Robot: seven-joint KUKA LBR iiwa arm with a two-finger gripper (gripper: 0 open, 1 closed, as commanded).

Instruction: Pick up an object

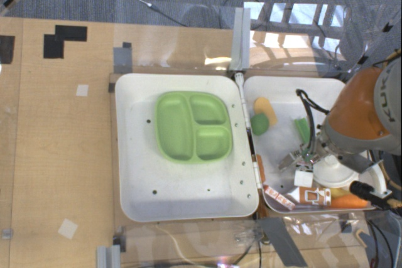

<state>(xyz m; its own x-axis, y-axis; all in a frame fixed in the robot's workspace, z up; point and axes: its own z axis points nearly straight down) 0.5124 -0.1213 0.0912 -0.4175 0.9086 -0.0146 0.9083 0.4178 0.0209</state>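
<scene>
Reaching step: the fingers (290, 162) stand open, holding nothing; next, close around the green block (303, 130) just beyond them.

Grey arm (367, 111) reaching from right, hand (294, 161) lowered, fingers spread

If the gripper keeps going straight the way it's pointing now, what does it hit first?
The gripper points toward the view's left, low over the right bin. Bare bin floor lies just ahead, then the wall between the bins. The green object sits off that line. Depth is unclear.
</scene>
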